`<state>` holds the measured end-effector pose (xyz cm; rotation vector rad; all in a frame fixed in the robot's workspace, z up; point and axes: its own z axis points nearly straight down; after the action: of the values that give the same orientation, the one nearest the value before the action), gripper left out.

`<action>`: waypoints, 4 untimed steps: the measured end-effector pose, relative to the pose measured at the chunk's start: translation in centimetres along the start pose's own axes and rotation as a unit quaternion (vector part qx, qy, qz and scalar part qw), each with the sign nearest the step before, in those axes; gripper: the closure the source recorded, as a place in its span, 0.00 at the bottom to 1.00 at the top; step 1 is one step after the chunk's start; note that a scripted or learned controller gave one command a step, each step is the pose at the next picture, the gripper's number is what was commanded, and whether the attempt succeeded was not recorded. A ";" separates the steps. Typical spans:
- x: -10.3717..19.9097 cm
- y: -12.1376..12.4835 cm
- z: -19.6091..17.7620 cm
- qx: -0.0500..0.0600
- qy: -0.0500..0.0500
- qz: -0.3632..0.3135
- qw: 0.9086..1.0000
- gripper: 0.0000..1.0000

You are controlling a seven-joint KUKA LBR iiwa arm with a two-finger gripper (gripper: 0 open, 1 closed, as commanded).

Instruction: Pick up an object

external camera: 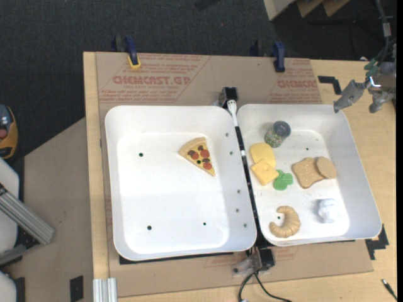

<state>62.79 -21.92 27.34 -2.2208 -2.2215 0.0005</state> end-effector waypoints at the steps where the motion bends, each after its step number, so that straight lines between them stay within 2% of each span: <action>1: 4.7 3.3 17.3 0.005 0.002 -0.002 1.000 0.00; 2: 9.2 4.1 -0.5 -0.010 -0.001 -0.003 1.000 0.00; 3: 14.9 0.2 -0.6 0.001 0.001 -0.002 1.000 0.00; 4: 20.5 -1.5 9.5 0.005 0.001 -0.003 1.000 0.00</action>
<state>61.28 -1.41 17.82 -2.2084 -2.2204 0.0087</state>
